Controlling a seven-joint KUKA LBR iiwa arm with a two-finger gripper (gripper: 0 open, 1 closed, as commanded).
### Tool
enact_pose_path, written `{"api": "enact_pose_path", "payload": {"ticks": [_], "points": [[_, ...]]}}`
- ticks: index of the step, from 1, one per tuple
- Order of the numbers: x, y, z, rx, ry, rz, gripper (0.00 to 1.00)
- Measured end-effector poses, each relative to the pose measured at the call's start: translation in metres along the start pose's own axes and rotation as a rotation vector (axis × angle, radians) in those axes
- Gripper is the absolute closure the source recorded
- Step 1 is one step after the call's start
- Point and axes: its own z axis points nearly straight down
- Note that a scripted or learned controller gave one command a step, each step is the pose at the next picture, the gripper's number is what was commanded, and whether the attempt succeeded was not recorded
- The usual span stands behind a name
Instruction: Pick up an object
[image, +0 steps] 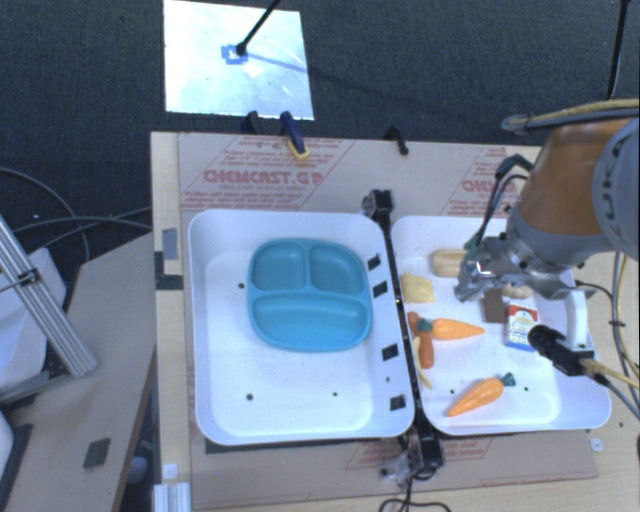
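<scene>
Gripper (487, 290) hovers over tapered plastic carrots (455, 329), finger state impossible to tell.

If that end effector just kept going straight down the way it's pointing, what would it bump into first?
Most likely the brown block right beneath the end effector in the right bin. The small red and white carton lies just beside it. Height is hard to judge from this slanted view.

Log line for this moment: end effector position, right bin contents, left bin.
end effector: low over right bin, far side | nearby: carrots, small carton | left bin: blue divided plate
</scene>
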Motion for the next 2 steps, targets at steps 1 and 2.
{"api": "enact_pose_path", "payload": {"ticks": [1,2], "points": [[-0.0053,-0.0024,-0.0012,0.001,0.000,0.001,1.00],[0.0026,0.0028,-0.0010,0.000,0.001,-0.003,1.00]]}}
